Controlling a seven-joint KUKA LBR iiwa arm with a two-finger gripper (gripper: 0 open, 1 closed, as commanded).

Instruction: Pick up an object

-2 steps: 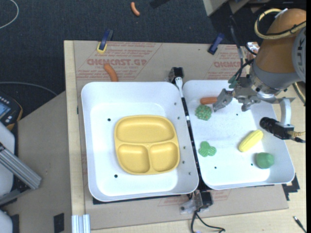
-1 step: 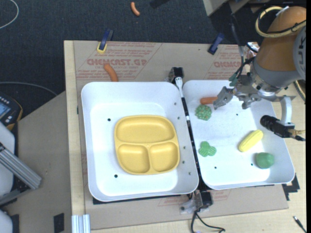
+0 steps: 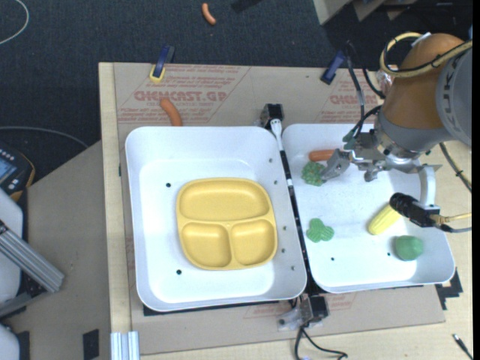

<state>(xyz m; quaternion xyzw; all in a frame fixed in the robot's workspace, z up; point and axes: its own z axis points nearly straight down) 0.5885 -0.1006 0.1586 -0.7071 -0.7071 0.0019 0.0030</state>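
Reaching in from the right, the gripper (image 3: 352, 163) hangs low over the back part of the right bin (image 3: 352, 272), its grey fingers (image 3: 335, 165) spread apart with nothing between them. Just to its left, at the tip of the nearer finger, sits a small green broccoli-like toy (image 3: 313, 174); whether the finger touches it I cannot tell. Just behind that finger lies a small orange carrot-like piece (image 3: 322, 155) near the bin's back wall. In front of the gripper and a little left rests a second green leafy toy (image 3: 320, 232). In front and to its right lie a yellow corn-cob toy (image 3: 382, 220) and, further on, a round green toy (image 3: 409, 248). Well to the left, the left bin (image 3: 150, 201) holds a yellow divided plate (image 3: 225, 222).
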